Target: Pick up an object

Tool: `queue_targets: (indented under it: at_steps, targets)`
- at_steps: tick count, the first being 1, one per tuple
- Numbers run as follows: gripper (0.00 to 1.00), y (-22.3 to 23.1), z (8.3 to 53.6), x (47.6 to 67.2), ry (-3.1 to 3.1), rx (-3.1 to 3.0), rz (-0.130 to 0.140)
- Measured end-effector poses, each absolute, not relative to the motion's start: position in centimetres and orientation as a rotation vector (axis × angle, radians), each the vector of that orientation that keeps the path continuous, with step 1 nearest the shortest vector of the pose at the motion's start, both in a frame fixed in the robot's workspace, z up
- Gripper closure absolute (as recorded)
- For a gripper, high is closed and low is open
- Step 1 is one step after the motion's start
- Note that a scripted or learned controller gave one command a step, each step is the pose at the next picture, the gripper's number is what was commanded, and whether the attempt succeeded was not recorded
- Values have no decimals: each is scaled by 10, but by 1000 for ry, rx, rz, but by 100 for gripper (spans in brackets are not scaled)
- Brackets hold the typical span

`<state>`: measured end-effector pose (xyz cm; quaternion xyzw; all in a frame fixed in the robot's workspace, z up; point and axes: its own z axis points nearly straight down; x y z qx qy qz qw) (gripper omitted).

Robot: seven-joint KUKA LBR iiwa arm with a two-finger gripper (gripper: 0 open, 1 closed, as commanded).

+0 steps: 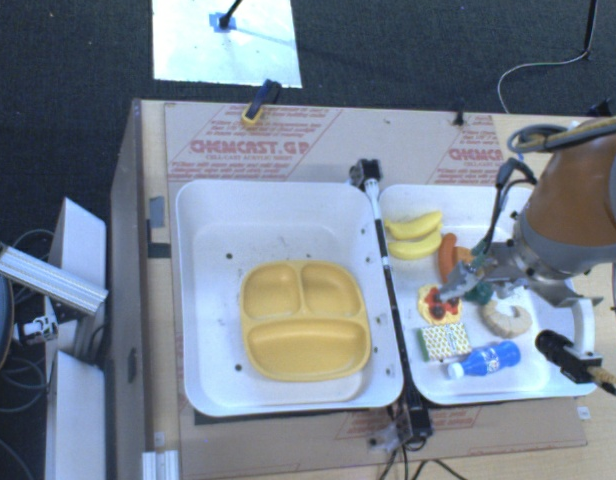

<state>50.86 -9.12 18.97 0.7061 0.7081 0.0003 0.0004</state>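
The arm reaches in from the right over the right bin (563,393), and its gripper (458,286) hangs low among the things there. Whether the fingers are apart or together cannot be told; they are small and dark against the clutter. Nothing is seen between them, so no pick is done yet.

The choices all lie in that bin: a banana (414,236) at the far side, a carrot (446,256) just beside the gripper, a red and yellow toy (435,306) right under it, a checkered block (444,341), a blue bottle (485,360) and a pale ring (506,319). The left bin (203,268) holds a yellow tray (304,320). Closing on one thing and lifting it are likely still left.
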Motion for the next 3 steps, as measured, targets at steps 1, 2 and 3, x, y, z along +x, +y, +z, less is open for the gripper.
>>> queue_targets:
  at_steps: [1,2,3]
  targets:
    - [0,-148,90,553,2210,2211,12]
    - [0,-146,85,615,2223,2215,3]
    - [0,-117,85,586,2224,2217,1]
